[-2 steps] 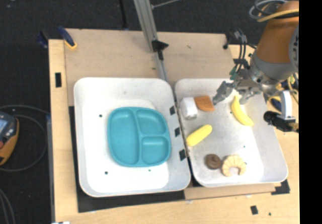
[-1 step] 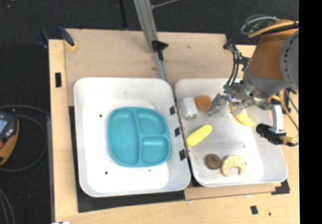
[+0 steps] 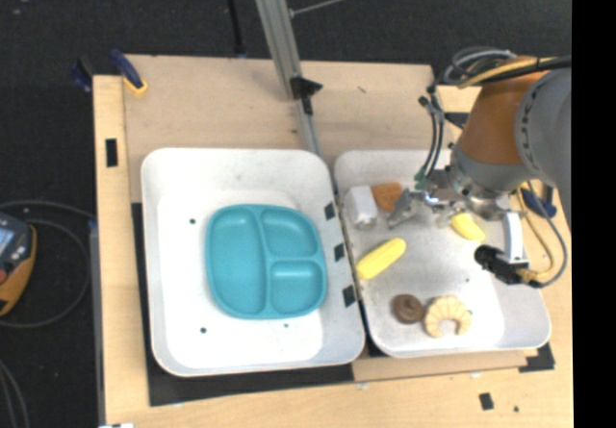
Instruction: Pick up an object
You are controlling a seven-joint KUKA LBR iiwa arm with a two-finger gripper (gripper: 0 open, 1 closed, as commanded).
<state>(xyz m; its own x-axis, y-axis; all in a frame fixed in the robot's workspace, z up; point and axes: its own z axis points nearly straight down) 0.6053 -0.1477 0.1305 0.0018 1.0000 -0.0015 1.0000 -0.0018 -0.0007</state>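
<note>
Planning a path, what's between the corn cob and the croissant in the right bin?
In the camera view, bare bin floor separates the corn cob from the croissant; a brown donut sits just left of the croissant.

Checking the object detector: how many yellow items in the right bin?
2: a corn cob near the bin's left wall, and a smaller yellow piece just under the arm, which may hide more.

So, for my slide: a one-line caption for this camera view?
KUKA arm's gripper over the right bin with toy foods; teal plate in left bin.
</note>
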